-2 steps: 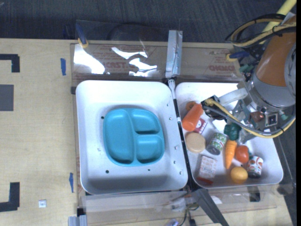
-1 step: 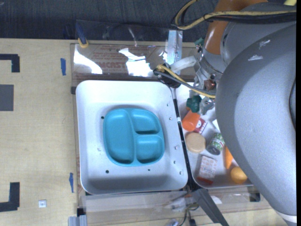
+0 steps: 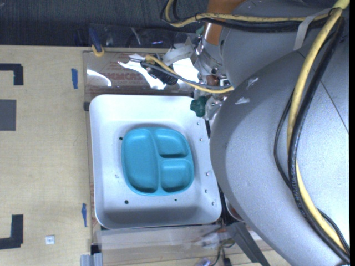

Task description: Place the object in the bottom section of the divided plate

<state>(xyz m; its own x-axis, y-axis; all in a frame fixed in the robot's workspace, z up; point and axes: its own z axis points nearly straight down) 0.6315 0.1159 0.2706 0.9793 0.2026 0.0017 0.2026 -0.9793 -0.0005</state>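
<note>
A blue divided plate (image 3: 158,159) lies in the middle of the white bin (image 3: 105,148). It has one long section on its left side and two smaller ones on its right, and all three look bare. A small dark green object (image 3: 197,106) shows at the bin's upper right rim, right under the arm's wrist. My gripper (image 3: 207,107) sits beside it, mostly hidden by the big grey arm (image 3: 277,148). Whether the green object is held cannot be told.
The arm's bulk covers the whole right side, including the second bin. Yellow cables (image 3: 183,15) loop off the wrist. A shiny panel (image 3: 125,71) borders the bin's far side. The wooden bench (image 3: 44,148) with black marks and blue tape lies to the left.
</note>
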